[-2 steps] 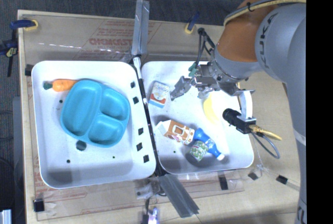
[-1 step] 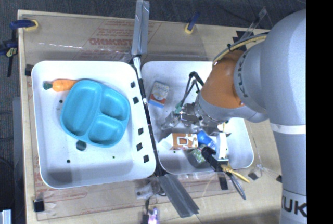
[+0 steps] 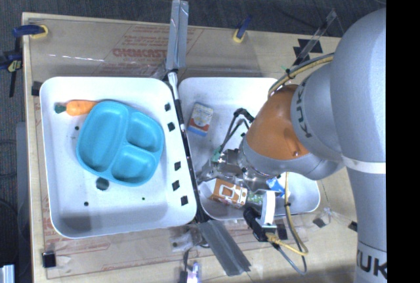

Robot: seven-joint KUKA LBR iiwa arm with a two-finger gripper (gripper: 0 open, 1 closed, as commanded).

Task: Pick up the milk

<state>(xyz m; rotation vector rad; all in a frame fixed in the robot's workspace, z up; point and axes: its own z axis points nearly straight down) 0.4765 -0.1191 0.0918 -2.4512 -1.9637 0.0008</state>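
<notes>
The worktop [image 3: 275, 45] carries two shallow white bins side by side. The left bin [image 3: 65, 209] fills the left half of the frame; a blue divided plate [image 3: 121, 142] takes up its upper middle, and an orange carrot [image 3: 80, 106] lies just beside the plate's upper left edge, near the bin's top wall. The lower part of this bin's floor is bare white.

The right bin [image 3: 223, 88] sits at centre frame, its left wall touching the left bin's right wall along a seam marked with small black squares. The grey arm with its orange band [image 3: 279, 130] comes in from the right of the frame and covers most of this bin's right and lower half, leaving open floor mainly in its upper left.

The milk [image 3: 200, 119], a small carton with blue and orange print, lies in that upper left part, close to the shared wall and apart from everything else. The gripper [image 3: 230, 178] is low in the right bin, down and to the right of the milk, directly over a brown packet [image 3: 228, 194] near the bin's bottom wall. Whether its fingers are spread or closed cannot be told from here.
</notes>
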